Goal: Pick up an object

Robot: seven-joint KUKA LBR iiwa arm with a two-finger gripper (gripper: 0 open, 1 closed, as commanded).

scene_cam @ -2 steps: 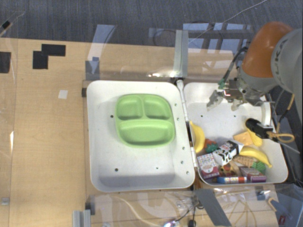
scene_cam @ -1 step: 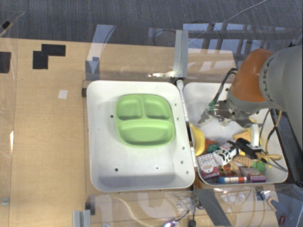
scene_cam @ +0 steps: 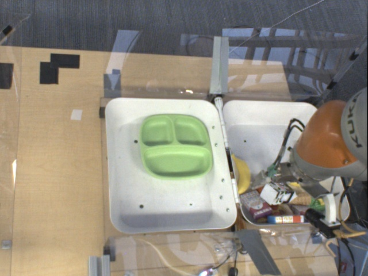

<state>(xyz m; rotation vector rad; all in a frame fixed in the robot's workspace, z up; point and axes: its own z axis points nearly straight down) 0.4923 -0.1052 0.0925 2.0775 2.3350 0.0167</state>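
Observation:
The arm, with its orange band (scene_cam: pixel 326 140), reaches into the right bin (scene_cam: pixel 259 128) from the right. My gripper (scene_cam: pixel 278 190) hangs low over a heap of small objects at that bin's front. In the heap are a yellow banana-like object (scene_cam: pixel 242 175), a dark red packet (scene_cam: pixel 253 202), a white item (scene_cam: pixel 270 194) and a flat tube with red and blue ends (scene_cam: pixel 285 219). The wrist hides the fingertips, so nothing is seen held between them.
The left bin (scene_cam: pixel 123 206) holds a green three-compartment plate (scene_cam: pixel 175 145) near its middle. A metal divider (scene_cam: pixel 218 68) runs between the bins at the back. Cables and clear plastic guards surround the bench's front and right side.

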